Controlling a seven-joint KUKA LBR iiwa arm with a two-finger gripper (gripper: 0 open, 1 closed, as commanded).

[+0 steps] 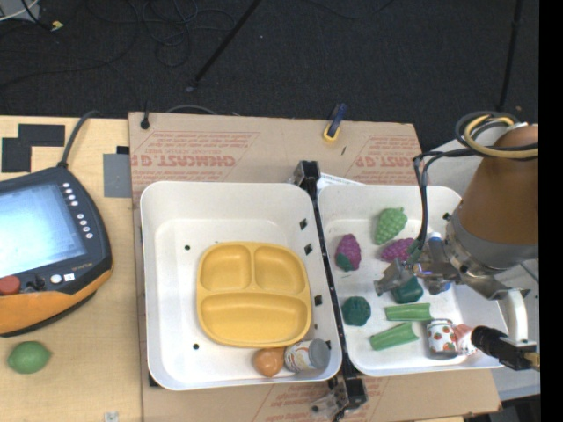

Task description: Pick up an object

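On the table (70, 394), two white bins sit side by side: the left bin (176, 236) carries a yellow divided plate (253, 293), with an orange ball (268, 361) and a small tin (308, 356) touching each other near its front wall. Reaching from the right, the grey arm (497, 209) hangs over the right bin (356, 209), its end effector (403, 281) low among the toy foods; whether it is spread or pinching anything I cannot tell. Around it lie a green grape bunch (390, 224), two purple bunches (349, 251), a dark green lump (355, 310) and two green sticks (392, 335).
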